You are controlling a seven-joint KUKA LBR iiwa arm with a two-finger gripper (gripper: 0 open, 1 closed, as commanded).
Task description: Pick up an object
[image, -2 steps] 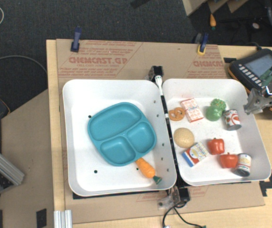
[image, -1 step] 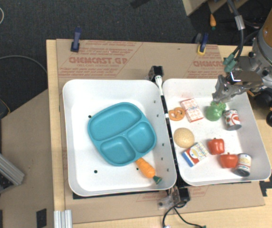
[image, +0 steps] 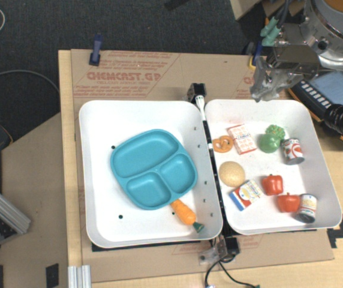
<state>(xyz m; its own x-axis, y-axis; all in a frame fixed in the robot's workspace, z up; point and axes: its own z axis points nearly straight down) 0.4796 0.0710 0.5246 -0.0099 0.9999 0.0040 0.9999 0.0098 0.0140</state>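
From the camera above the bench, the gripper (image: 266,90) hangs at the far rim of the right bin (image: 324,179), nothing visible between its fingers; whether they are spread or pressed together I cannot tell at this angle. The things to choose from all lie below and nearer than it: a pretzel (image: 222,143), a small carton (image: 241,139), a green vegetable (image: 272,138), a can (image: 292,150), a bread roll (image: 232,173) and a red pepper (image: 272,185). Off to its left, the other bin holds a blue plate (image: 153,168) and a carrot (image: 186,213). By my reckoning the pick has not begun: choosing, descending, closing and lifting all remain.
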